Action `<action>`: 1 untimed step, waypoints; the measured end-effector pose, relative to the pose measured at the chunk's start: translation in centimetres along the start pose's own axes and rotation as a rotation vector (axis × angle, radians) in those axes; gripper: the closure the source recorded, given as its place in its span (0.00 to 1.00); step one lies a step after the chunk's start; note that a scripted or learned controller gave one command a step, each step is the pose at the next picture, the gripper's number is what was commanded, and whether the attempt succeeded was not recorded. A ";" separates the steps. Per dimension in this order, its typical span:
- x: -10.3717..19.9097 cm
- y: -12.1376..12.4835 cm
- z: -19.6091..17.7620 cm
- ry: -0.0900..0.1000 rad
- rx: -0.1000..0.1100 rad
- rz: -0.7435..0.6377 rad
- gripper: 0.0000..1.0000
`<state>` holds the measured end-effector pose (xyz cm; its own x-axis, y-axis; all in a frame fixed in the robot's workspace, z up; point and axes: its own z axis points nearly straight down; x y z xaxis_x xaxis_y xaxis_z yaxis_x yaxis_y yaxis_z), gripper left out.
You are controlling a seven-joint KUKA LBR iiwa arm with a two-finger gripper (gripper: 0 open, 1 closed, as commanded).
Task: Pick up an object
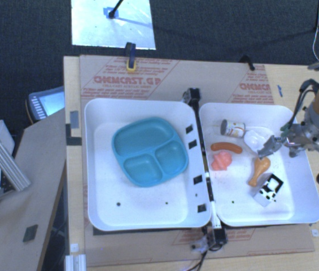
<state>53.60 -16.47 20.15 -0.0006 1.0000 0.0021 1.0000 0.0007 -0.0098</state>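
- Right at the gripper [273, 145], which hangs low over the right bin [303, 208], sits a white object [256, 138], close against the fingers; whether those fingers are apart or together I cannot tell from where I stand, and nothing is plainly caught between them.
- Just below the gripper lies an orange drumstick-shaped toy [259, 171]. My worry: a descent here lands between the white object and this toy, and the fingers nudge one aside rather than closing round it.
- A little past that toy sits a small block with a black-and-white pattern [269, 189]; a shoved toy could slide into it. The pattern holds no writing I can read.
- To the gripper's far side, toward the bins' shared wall, lie a sausage-shaped orange piece [226, 148] and a pink lump [222, 161], touching or nearly so. Grasping one might drag the other along.
- Above those rests a small can on its side [234, 129], label too blurred to read. Round things roll, I'd guess, if clipped off-centre.
- Farther off, the left bin [100, 208] holds a blue divided plate [149, 158], broad and flat, likely awkward for two fingers.
- Farthest from the gripper, the board on the counter [52, 168] beneath the bins carries red print, "CHEMCAST GP" [126, 80], repeated near the right corner, where it is harder to read.
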 end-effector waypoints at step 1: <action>0.0 0.3 -0.6 -0.002 -0.011 -0.003 0.00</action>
<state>53.88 -16.44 20.71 -0.0035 1.0000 -0.0002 1.0000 0.0035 0.0011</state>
